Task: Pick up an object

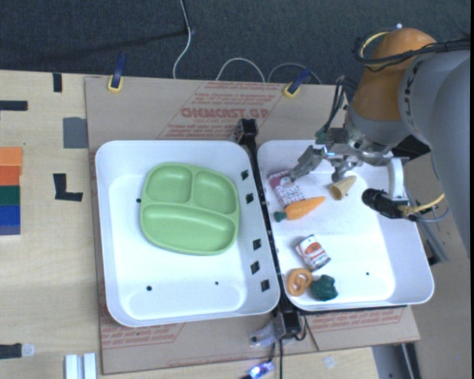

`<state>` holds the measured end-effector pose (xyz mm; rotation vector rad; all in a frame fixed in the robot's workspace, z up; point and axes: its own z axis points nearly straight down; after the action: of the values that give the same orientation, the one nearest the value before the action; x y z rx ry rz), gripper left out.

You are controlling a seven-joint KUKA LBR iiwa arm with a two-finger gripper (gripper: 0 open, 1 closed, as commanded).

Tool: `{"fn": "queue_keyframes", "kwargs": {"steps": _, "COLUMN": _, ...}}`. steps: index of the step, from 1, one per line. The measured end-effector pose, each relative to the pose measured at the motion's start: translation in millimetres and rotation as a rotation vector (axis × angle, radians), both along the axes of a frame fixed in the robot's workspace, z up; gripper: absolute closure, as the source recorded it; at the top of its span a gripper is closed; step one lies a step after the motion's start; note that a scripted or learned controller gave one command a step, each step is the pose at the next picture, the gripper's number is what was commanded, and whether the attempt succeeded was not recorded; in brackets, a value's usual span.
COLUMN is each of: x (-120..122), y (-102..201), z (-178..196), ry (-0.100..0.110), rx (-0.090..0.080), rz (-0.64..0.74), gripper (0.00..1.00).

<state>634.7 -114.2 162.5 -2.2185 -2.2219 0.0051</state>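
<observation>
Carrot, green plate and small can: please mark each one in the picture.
carrot (305,207), camera view, middle of its orange body
green plate (191,209), camera view, its centre divider
small can (313,253), camera view, its red label

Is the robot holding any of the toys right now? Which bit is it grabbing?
Nothing is held. The tool hangs open over the right bin, with the carrot and the cone lying loose below it.
</observation>
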Motion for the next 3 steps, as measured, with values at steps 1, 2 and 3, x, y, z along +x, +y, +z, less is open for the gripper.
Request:
{"fn": "queue_keyframes", "kwargs": {"steps": 1, "x": -4.2, "y": 3.9, "z": -63.9, "ry": 0.003, "rx": 0.001, "rz": 0.000, "gripper": 0.00}}
{"fn": "queue_keyframes", "kwargs": {"steps": 2, "x": -3.0, "y": 4.5, "z": -50.4, "ry": -0.001, "rx": 0.001, "rz": 0.002, "gripper": 1.00}}
{"fn": "queue_keyframes", "kwargs": {"steps": 3, "x": -5.4, "y": -1.1, "z": -6.6, "ry": -0.004, "rx": 0.001, "rz": -0.001, "gripper": 1.00}}
